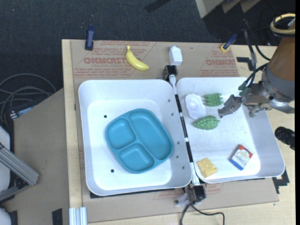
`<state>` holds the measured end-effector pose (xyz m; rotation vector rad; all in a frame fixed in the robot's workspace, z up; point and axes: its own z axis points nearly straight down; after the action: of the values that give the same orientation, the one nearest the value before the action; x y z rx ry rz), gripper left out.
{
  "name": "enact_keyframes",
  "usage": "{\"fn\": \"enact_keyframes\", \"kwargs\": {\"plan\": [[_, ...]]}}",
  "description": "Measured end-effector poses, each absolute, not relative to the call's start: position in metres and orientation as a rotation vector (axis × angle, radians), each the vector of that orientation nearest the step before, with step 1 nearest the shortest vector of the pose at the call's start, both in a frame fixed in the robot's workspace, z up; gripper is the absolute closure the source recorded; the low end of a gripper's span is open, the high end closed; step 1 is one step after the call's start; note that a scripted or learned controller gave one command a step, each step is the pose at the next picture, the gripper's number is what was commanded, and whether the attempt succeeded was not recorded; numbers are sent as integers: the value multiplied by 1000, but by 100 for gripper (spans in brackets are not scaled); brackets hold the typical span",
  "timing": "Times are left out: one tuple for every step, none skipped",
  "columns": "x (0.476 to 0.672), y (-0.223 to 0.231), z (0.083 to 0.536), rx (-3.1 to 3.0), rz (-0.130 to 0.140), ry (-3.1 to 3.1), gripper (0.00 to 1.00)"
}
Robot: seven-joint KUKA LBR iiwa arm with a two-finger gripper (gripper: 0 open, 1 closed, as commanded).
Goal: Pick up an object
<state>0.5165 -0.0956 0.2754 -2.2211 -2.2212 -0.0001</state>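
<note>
Over the right bin (262,170), near its upper middle, the jaws (228,108) hang low at the end of the arm, and whether they are open or closed cannot be told at this angle; nothing is visible between them, so by my reading the pick is not yet made and the whole grasp and lift remain. Nearest candidate is the green pod-like object (206,123), lying flat on the bin floor just left of and below the jaws, long axis roughly left-right, narrower end toward the right. Further out: a second green piece (212,99), a white lump (194,105), a yellow block (206,167), a small red-and-blue box (241,156); the left bin (93,97) holds a blue divided tray (138,139).
</note>
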Motion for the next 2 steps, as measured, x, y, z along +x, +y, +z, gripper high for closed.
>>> {"fn": "enact_keyframes", "kwargs": {"plan": [[573,-130,99,-2226,-12,-2227,0],[602,-136,91,-2226,-12,-2227,0]]}}
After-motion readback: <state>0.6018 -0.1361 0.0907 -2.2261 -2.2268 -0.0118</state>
